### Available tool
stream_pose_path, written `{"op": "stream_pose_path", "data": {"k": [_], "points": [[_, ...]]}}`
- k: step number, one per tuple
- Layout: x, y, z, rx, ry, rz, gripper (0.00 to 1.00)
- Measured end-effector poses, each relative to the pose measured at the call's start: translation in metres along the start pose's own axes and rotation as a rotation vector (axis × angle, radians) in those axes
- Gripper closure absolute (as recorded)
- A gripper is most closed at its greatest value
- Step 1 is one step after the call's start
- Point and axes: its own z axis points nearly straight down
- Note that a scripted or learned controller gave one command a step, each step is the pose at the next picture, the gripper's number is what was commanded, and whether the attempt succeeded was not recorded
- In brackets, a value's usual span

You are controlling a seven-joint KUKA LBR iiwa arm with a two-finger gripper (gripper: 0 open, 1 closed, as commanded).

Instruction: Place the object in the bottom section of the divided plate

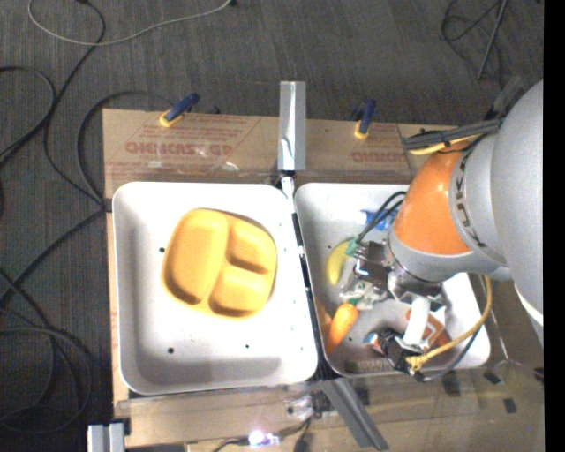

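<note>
Orange object (340, 325) beside gripper (360, 291)

We look down on a dark grey carpeted floor (71, 79) that surrounds the tabletop (221, 146) on the far and left sides. Black cables (35, 132) loop across the carpet at the left, a pale cable (88, 35) curls at the far left, and more dark cables (481, 26) lie at the far right. The tabletop is covered with a brown cardboard sheet printed with red lettering, held at its far edge by two clamps with yellow and blue grips (179, 110) (362, 119). A metal bar (292, 124) stands between them at the far middle. Along the near edge, metal framing (353, 415) shows, with a small bright glint of light (258, 437).
</note>
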Motion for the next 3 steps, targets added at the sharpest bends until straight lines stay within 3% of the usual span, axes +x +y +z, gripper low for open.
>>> {"op": "stream_pose_path", "data": {"k": [1,2,3], "points": [[0.062,0.039,-0.045,-0.001,0.000,-0.092,1.00],[0.124,0.083,-0.039,-0.002,-0.001,-0.099,1.00],[0.178,0.094,-0.001,-0.002,-0.002,-0.079,1.00]]}}
